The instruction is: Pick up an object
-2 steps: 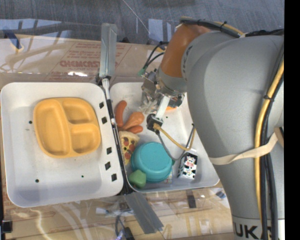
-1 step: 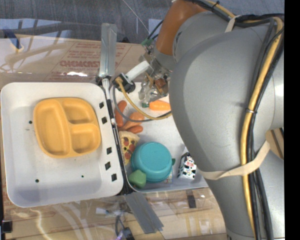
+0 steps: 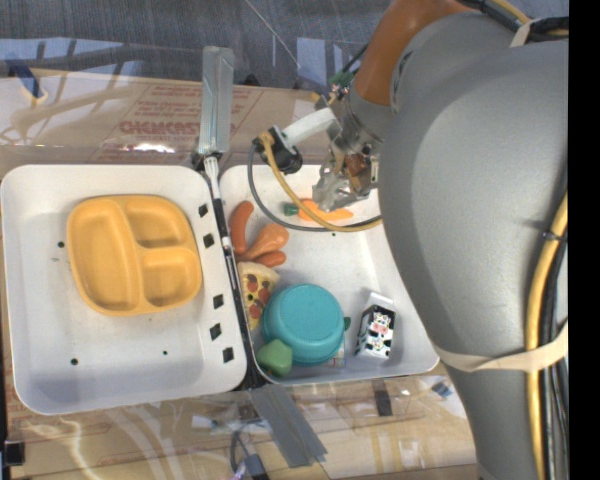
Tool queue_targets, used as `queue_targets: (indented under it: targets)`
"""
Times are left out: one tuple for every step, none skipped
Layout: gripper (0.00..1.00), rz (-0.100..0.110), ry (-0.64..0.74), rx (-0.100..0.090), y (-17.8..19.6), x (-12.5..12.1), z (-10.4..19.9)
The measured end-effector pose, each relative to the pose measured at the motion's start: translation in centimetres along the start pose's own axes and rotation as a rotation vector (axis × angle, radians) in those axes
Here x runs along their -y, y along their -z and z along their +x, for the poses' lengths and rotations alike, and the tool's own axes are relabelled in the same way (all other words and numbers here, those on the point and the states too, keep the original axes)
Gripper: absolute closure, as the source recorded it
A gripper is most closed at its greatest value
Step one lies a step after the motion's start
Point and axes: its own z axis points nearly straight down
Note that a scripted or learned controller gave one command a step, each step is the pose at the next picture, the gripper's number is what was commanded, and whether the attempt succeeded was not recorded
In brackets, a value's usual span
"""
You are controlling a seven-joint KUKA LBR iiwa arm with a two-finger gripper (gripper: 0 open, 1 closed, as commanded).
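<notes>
We find the gripper point(image 3: 332, 190) low in the right bin point(image 3: 405, 363), at its far end; whether it is open or closed we cannot tell. An orange carrot-like piece point(image 3: 320, 209) lies touching it at six o'clock. Smooth sausages point(image 3: 242, 225) sit at nine o'clock, a round teal pot point(image 3: 303, 323) further toward six.

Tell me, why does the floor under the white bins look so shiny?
In the camera view, glossy tape below the bins catches overhead light as pale streaks; the left bin shades grey toward its near corner; the arm, close to the camera, looks huge and soft.
</notes>
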Motion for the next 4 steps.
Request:
queue_targets:
  targets:
    - [1.00, 0.004, 0.000, 0.008, -3.9, -3.1, -3.6]
    - [1.00, 0.000, 0.037, -0.003, 4.1, -9.8, -4.2]
    - [1.00, 0.006, 0.000, 0.009, -2.6, -12.8, -5.8]
    - [1.00, 0.009, 0.036, 0.010, -8.9, -7.1, -0.1]
